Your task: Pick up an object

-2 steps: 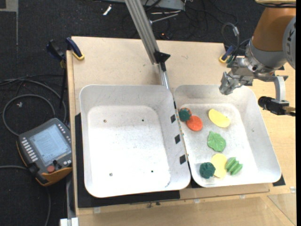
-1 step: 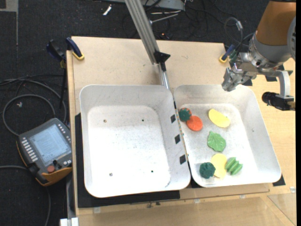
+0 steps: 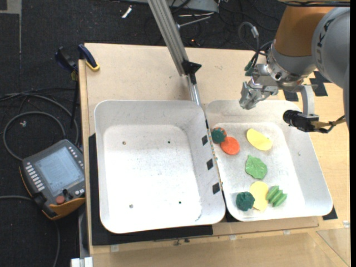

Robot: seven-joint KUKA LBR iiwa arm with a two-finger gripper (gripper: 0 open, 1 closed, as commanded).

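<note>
- Nearest the camera, at the bottom of the right bin (image 3: 311, 166), three pieces sit in a row: a dark green lump (image 3: 245, 201), a pale yellow piece (image 3: 259, 195) touching it on its 3 o'clock side, and a ribbed light green piece (image 3: 276, 196) just beside that, again at 3 o'clock.
- At 12 o'clock from the yellow piece lies a flat green leaf-shaped piece (image 3: 256, 167), apart from the row below it.
- Further toward 12 o'clock rests a second yellow piece (image 3: 259, 139), lemon-like, near the bin's middle.
- At 9 o'clock from that one, close to the wall the two bins share, an orange-red round piece (image 3: 230, 146) touches a small dark green and red piece (image 3: 218, 134) at its 10 o'clock.
- The left bin (image 3: 111, 121) lies alongside, its floor speckled grey.
- The gripper (image 3: 248, 101) hangs above the far rim of the right bin, at about 12 o'clock from the lemon-like piece and well apart from every piece. Nothing sits between its fingers; whether they are spread or closed cannot be told from this angle.
- The grey arm (image 3: 334, 32) with its orange band (image 3: 300, 21) reaches in from 2 o'clock.
- A handheld control pendant (image 3: 53, 174) lies off the bench at 9 o'clock, on the dark floor.
</note>
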